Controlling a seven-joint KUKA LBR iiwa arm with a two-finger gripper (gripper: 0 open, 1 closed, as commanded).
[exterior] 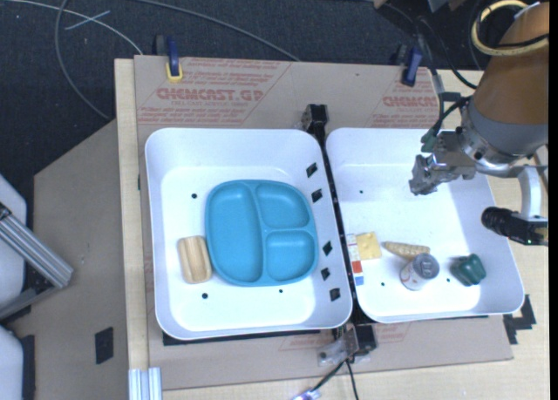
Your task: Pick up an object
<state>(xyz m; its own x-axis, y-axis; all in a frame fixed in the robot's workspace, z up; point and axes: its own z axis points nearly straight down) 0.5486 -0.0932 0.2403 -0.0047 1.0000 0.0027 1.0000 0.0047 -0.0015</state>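
My gripper (422,180) hangs over the upper middle of the right bin (384,159), above the bin floor and well away from the objects. Nothing shows between its parts. Near the right bin's front lie a yellow block (368,246), a tan elongated piece (405,249), a grey round object (420,270) and a small dark green object (469,269). The left bin (166,172) bears a blue divided plate (260,232) with a tan wooden piece (194,259) to its left.
Black clips line the divider between the bins (321,206). The arm's grey body and orange band (514,67) stand over the right bin's far right corner. A black fitting (514,224) projects at the right edge. Cardboard lies under both bins.
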